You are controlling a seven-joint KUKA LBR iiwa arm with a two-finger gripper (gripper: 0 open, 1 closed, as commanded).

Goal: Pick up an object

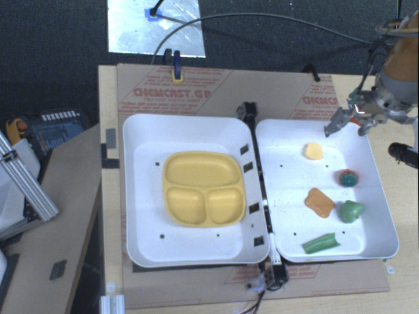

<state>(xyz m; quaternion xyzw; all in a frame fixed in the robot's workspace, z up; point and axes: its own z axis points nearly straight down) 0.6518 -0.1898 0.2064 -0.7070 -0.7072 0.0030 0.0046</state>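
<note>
The right bin holds a small yellow piece, a teal and red ball-like toy, an orange flat piece, a green rounded toy and a long green piece. My gripper hangs over the far right corner of that bin, its two fingers spread apart with nothing between them. It is above and to the right of the yellow piece, apart from every object.
The left bin carries a yellow tray with three compartments. A black hinge strip runs between the bins. A cable arcs across the back toward the arm. Cardboard lies under both bins.
</note>
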